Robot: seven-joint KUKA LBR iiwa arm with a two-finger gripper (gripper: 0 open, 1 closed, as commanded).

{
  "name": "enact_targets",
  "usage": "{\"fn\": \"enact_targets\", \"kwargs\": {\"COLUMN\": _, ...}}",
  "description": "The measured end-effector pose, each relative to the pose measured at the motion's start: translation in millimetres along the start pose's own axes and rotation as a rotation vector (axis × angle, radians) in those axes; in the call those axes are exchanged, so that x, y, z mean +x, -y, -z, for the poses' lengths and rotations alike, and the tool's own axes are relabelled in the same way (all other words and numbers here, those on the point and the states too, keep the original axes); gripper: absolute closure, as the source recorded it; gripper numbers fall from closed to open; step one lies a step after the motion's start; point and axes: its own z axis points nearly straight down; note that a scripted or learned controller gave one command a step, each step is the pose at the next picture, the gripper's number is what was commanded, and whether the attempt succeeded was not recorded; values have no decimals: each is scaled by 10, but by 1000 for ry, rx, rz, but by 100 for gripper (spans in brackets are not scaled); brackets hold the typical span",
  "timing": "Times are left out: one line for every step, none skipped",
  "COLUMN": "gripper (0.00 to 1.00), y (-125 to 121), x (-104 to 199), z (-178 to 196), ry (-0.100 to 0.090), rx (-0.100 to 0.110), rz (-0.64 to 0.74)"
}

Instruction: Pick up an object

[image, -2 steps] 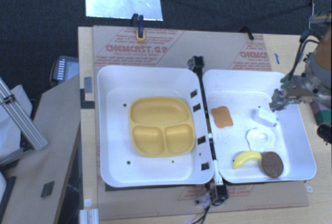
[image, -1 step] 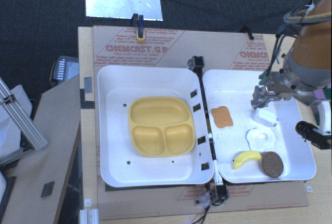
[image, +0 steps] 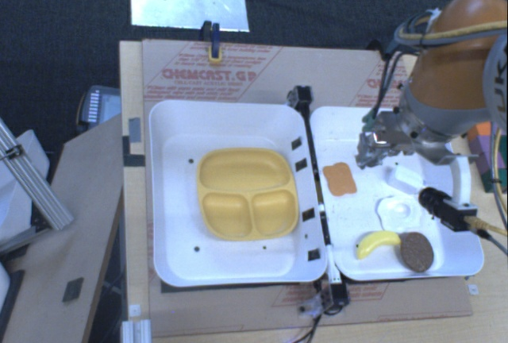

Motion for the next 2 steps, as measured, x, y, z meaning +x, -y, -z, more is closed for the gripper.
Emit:
{"fn": "enact_targets", "kwargs": {"gripper": 100, "y": -93, "x": 525, "z": -22, "ry": 0, "rx": -1, "rz": 0}}
{"fn": "enact_targets", "kwargs": {"gripper": 100, "y": -218, "x": 975, "z": -269, "ry": 0, "rx": 2, "rz": -1}}
